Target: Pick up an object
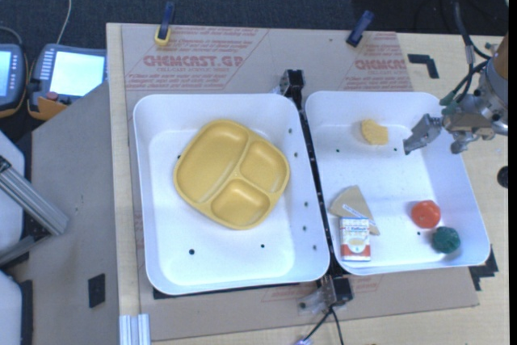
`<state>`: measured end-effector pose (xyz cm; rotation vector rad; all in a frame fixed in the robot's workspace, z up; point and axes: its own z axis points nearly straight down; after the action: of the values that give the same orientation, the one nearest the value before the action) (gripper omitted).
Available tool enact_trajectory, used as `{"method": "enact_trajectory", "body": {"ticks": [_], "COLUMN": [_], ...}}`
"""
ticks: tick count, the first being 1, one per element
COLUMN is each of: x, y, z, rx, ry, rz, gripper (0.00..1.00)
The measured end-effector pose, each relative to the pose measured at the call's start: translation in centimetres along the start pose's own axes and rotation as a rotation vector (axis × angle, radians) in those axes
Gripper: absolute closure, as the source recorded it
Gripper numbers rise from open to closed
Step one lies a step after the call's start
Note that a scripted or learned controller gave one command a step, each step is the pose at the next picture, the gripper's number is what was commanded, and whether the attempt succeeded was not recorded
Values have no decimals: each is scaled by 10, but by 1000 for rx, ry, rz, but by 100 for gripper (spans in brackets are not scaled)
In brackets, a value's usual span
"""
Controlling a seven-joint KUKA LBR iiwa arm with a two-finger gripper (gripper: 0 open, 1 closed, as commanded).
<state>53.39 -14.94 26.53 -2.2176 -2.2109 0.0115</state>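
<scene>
At the bottom of the camera view, closest to us, lies a small carton (355, 240) with red and white print; its text is too small to read. It touches a tan wedge (353, 204) that lies just above it, both in the near left part of the right bin (323, 174).

Going from the left: the left bin (153, 174) holds a yellow divided plate (233, 173) with three compartments, lying flat near the middle. Behind the bins, the brown sheet (202, 61) on the bench has red printed writing that reads "CHEMCAST GP", and the same print appears again, partly cut, behind the right bin.

In the right bin, a small yellow piece (374, 132) lies in the far part. The gripper (438, 136) is to the right of it, near but not touching, above the bin floor. Its two fingers are spread apart, and nothing is between them. One grey fingertip (415, 140) points toward the yellow piece. Further right and nearer to us, a red-orange ball (426, 213) and a dark green ball (445, 239) lie just beside each other, well apart from the gripper.
</scene>
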Motion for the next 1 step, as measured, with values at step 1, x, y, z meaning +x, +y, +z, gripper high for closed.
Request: {"method": "enact_trajectory", "body": {"ticks": [1], "x": [1], "y": [2], "z": [-7], "rx": [-12], "ry": [-2], "rz": [-3], "gripper": [0]}}
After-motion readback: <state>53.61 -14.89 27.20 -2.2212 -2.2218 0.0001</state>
